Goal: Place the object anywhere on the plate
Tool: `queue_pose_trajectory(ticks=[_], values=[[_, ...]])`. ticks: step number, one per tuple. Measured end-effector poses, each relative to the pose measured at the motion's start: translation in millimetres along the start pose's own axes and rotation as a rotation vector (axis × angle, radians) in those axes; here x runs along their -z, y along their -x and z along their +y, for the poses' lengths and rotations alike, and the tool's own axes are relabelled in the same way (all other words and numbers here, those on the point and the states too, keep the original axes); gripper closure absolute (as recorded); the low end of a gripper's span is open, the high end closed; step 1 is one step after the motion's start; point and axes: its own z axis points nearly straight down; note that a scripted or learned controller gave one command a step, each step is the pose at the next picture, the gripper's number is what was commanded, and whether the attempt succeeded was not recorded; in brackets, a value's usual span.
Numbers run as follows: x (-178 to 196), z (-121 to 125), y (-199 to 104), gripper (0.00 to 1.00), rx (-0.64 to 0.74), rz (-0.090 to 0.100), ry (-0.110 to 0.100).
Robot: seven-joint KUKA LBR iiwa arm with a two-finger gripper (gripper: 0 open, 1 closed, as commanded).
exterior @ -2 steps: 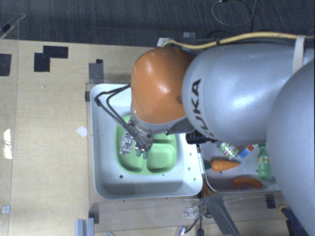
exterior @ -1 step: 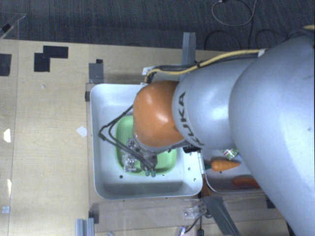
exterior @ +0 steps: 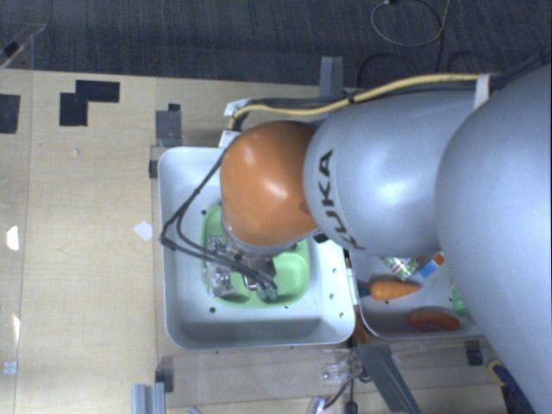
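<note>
The green plate (exterior: 293,276) lies in the left white bin (exterior: 185,231), mostly hidden under the arm's wrist. The gripper (exterior: 246,280) hangs right over it; from here I cannot tell its state. A carrot (exterior: 392,290) lies in the right bin (exterior: 379,322).

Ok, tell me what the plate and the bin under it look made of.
Plate: light green, smooth with a soft sheen, probably moulded plastic. Bin: white, matte, with rounded corners and a lipped rim, likely thin formed plastic, though painted metal can't be ruled out.
</note>
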Motion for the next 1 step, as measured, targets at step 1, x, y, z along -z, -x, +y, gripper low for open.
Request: queue_pose_trajectory(ticks=[1], values=[[-38.3,-1.4,13.6,1.00,0.135,-0.004,0.001]])
